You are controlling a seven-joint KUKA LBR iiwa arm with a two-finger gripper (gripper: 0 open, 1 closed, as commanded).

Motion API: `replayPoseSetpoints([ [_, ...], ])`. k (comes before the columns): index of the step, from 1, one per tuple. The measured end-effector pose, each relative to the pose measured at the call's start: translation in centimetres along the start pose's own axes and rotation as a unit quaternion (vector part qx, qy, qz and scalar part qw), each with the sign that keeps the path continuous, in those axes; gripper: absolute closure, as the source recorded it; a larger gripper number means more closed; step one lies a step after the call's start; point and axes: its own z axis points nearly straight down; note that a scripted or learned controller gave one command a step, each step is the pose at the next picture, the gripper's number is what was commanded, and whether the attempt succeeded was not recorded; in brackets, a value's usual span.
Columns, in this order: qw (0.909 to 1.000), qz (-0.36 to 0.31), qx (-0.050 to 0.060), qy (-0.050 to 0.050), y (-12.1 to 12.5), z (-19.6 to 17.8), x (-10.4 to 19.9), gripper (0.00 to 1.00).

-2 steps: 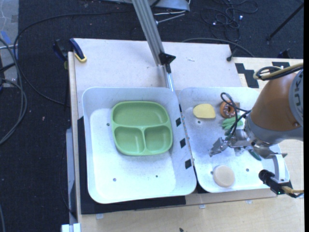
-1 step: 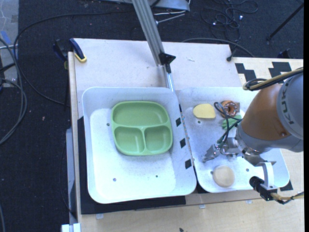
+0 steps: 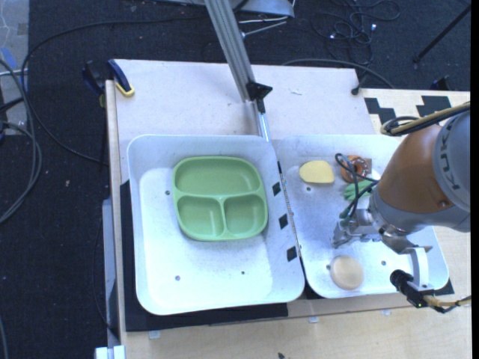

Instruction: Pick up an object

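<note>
Two white bins are seen on the tabletop. In the right bin, a yellow object lies at 11 o'clock, long axis 9-to-3; a round beige object at 6. Fingers: state cannot be told.

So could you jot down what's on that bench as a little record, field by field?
left bin: holds a green divided plate
right bin: holds a yellow object, a round tan object, a small brown and orange item and something green partly behind the arm
arm: grey and orange, reaching in from the right over the right bin
gripper: low in the right bin, just above the tan object; grip unclear
</note>
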Motion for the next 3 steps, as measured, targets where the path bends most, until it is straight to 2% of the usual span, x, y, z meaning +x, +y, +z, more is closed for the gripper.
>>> replayPoseSetpoints([
  [3,1.0000,-0.004,-0.001,0.000,-0.2,-17.3,2.3,1.00],
])
